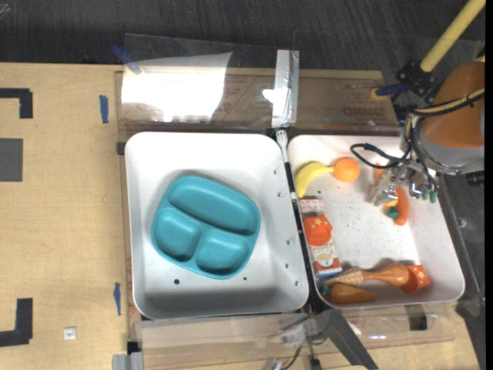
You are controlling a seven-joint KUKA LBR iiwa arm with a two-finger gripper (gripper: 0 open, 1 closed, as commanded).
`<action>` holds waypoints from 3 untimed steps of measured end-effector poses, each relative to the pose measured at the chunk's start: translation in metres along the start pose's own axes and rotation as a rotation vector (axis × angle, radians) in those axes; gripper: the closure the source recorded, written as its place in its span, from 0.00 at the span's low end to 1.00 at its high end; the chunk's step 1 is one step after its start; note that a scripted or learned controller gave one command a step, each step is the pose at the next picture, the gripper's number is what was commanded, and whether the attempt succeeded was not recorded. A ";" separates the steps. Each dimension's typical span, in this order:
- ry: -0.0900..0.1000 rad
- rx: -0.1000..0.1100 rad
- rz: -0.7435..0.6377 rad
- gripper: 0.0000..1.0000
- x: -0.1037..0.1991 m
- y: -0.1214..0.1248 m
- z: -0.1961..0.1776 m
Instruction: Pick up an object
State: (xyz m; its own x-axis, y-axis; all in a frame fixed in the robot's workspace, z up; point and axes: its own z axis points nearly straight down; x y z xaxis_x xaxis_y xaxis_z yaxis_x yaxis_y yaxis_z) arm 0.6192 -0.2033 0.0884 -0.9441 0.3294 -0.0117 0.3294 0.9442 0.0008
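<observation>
Right bin [443, 272] holds an illegibly labelled carton [318, 237]; gripper [390, 192] above carrot [400, 206], state unclear.

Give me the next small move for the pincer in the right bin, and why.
Probably a short descent onto the carrot. The pincer sits right over its upper end in the right bin, with nothing visibly between its fingers. The orange ball and banana lie further left, so the carrot is the closest pick.

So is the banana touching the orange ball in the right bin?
Cannot tell. In the camera view the banana and the orange ball sit right beside each other, but no clear gap or contact shows between them.
</observation>
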 end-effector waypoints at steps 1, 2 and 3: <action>-0.012 -0.001 -0.001 1.00 -0.003 0.002 -0.014; -0.006 -0.004 -0.055 1.00 0.021 0.063 -0.094; 0.000 -0.001 -0.210 1.00 0.032 0.004 -0.001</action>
State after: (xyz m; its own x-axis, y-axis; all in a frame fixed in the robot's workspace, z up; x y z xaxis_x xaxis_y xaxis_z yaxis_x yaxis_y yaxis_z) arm 0.5900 -0.1884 0.0893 -0.9921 0.1252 -0.0120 0.1252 0.9921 -0.0002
